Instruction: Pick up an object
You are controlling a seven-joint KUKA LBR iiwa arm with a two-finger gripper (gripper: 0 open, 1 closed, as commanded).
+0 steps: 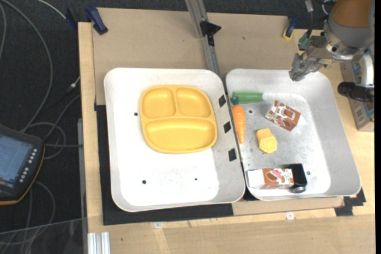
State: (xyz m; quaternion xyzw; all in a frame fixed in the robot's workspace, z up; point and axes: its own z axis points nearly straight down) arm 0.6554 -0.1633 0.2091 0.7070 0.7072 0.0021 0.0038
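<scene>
In the right bin [333, 105] lie an orange carrot [239, 122] with its green top [247, 97] at the bin's left side, a yellow corn piece [267, 141] just right of it, a small brown carton [283, 115] further back, and a longer carton [277, 178] by the front rim; the end effector [299, 71] hangs over the back rim, gripping nothing, and I cannot tell its opening; the left bin [119, 128] holds a yellow divided plate [177, 118]; both sit on the desk [149, 27].
</scene>
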